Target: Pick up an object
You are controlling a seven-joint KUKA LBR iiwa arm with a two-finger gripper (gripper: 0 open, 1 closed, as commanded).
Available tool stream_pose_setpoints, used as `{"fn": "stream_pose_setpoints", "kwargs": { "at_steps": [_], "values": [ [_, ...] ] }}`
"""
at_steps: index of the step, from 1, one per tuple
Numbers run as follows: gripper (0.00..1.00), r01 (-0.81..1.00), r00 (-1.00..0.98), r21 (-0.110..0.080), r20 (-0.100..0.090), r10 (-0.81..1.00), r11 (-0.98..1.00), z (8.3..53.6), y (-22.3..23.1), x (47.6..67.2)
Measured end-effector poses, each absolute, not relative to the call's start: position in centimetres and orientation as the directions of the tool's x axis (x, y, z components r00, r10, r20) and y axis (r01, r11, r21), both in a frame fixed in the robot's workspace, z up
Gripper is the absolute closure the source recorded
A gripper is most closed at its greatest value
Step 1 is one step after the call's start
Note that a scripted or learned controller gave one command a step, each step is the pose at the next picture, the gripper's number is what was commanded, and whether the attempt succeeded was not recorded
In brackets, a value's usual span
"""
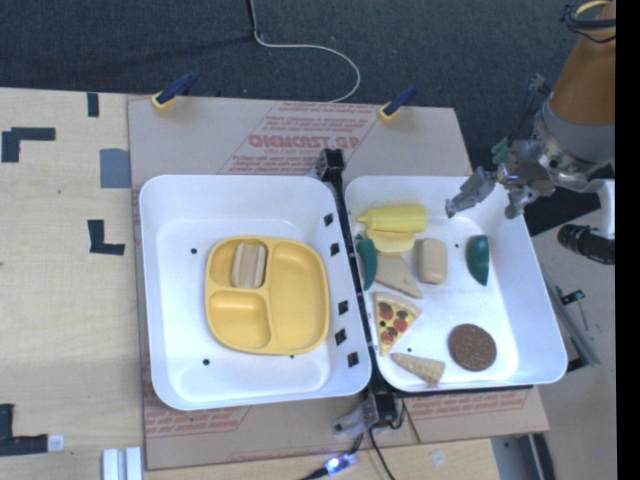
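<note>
The arm reaches in from the right. Its gripper (492,196) hangs low, fingers (462,199) spread apart, holding nothing

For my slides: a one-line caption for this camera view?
Gripper hovers open over the right bin of toy food; yellow divided plate in the left bin.

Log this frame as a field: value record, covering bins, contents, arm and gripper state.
left bin: holds yellow divided plate with a tan block in its upper-left compartment
right bin: corn cob, tan bread piece, green piece, pizza slice, brown round patty, cheese wedge
arm: enters from the right, orange band above the wrist
gripper: over the right bin's upper right corner, open, nothing between its fingers
task status: no object picked up yet
</note>
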State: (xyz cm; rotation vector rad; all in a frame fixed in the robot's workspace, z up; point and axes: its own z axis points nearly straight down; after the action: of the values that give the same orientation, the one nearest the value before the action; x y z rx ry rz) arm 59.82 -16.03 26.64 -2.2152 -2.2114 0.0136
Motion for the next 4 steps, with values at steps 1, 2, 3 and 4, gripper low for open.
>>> {"fn": "stream_pose_setpoints", "kwargs": {
  "at_steps": [1, 2, 3, 4],
  "values": [
    [0.00, 1.000, -0.001, -0.002, 0.000, 1.000, 0.001, 27.4, -16.0, 60.0],
    [0.00, 1.000, -0.002, -0.005, 0.000, 1.000, 0.002, 23.1, -15.9, 59.8],
    [0.00, 1.000, -0.001, -0.005, -0.001, 1.000, 0.001, 18.5, -16.4, 59.7],
    [0.00, 1.000, -0.003, -0.005, 0.000, 1.000, 0.003, 13.8, -15.9, 60.2]
  ]
}}
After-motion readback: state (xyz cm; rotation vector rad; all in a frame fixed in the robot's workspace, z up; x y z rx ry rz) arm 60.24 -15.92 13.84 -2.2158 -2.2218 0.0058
